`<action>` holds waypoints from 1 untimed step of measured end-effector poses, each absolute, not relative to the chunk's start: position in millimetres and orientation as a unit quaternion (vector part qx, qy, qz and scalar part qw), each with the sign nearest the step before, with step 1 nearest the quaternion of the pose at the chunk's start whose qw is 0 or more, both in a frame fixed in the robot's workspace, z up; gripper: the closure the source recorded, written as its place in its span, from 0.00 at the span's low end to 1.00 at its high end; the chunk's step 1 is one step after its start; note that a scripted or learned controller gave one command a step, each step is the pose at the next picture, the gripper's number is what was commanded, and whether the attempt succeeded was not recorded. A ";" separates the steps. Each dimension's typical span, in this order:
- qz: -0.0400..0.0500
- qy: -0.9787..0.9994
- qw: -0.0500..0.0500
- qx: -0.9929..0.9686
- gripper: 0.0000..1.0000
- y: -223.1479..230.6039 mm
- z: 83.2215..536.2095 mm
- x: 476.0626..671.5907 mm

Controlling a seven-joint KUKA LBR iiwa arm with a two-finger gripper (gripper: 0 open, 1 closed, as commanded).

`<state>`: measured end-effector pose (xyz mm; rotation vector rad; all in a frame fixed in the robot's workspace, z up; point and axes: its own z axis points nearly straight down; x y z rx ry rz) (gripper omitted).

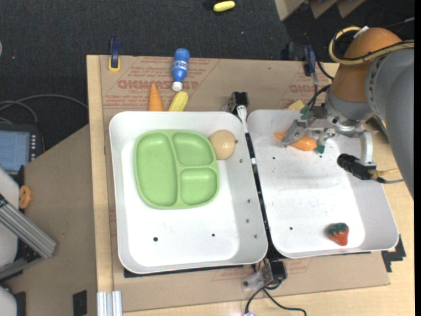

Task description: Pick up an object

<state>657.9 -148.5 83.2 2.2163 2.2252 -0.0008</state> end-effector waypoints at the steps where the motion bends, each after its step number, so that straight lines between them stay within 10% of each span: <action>1: -0.004 0.709 -0.007 0.706 0.00 -168.2 83.6 664.3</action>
